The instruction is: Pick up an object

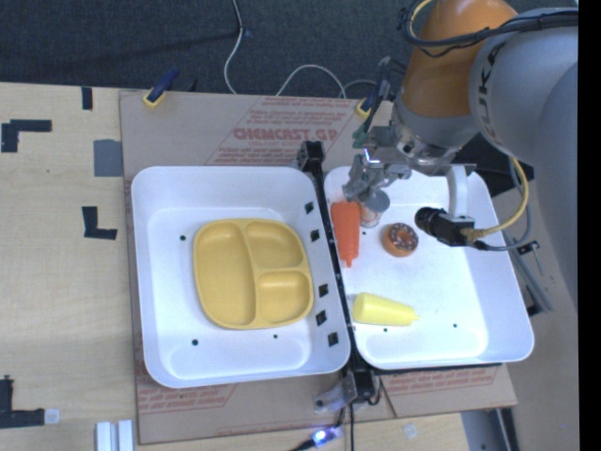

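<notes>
In the right bin [474, 332], an orange toy carrot [346, 235] lies along the left wall. To its right sits a small brown doughnut [400, 240], and a pale yellow wedge-shaped piece [382, 310] lies nearer the front. My gripper [367, 200] hangs low over the back left of this bin, just above the carrot's far end and left of the doughnut. The wrist hides its tip.
A yellow divided plate [252, 272] lies in the middle of the left bin [160, 252]. A black cable connector [441, 225] hangs off the arm right of the doughnut. Black clips [327, 289] line the ridge between the bins.
</notes>
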Robot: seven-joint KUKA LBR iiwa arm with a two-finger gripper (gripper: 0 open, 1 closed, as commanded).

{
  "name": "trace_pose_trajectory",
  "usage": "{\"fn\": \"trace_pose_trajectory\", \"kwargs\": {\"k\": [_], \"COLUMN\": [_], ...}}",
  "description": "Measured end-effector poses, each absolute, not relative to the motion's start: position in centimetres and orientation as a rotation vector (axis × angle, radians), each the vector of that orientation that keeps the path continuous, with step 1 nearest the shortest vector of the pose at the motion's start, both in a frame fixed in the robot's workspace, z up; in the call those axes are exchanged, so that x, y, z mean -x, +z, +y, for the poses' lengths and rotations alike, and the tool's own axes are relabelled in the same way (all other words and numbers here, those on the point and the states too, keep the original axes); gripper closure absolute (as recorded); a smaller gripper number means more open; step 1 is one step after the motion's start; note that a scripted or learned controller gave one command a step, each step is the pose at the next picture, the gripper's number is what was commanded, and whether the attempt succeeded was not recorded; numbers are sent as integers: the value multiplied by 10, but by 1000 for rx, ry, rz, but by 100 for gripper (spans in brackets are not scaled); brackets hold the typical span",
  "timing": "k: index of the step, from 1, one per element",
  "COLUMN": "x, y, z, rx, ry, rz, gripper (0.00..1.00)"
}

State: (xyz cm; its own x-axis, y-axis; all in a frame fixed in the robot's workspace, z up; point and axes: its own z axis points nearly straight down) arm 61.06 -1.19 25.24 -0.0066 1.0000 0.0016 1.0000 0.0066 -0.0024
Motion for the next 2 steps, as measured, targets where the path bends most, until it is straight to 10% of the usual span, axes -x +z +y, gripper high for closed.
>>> {"fn": "trace_pose_trajectory", "kwargs": {"k": [2], "x": [-590], "y": [243], "z": [93], "rx": [2211], "ry": [1], "rz": [-2228], "gripper": [100]}}
